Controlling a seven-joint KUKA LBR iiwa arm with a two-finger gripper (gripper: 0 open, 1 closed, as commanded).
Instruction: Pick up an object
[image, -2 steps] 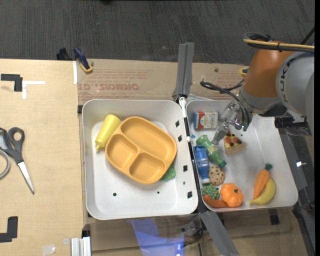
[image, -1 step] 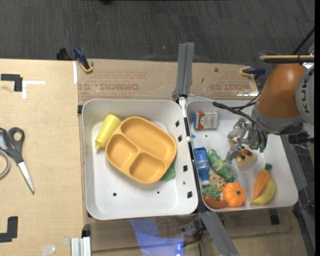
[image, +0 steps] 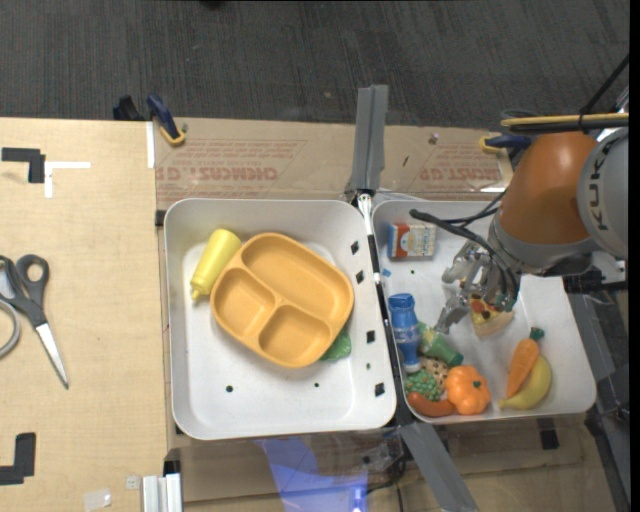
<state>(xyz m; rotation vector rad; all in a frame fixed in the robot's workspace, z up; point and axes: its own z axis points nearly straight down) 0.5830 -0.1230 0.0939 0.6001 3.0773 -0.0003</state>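
On tan bench (image: 80, 400), two white bins (image: 270, 415)

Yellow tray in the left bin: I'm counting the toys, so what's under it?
A green thing pokes out beneath the tray's lower right edge. The tray hides most of it, so its shape and type can't be told.
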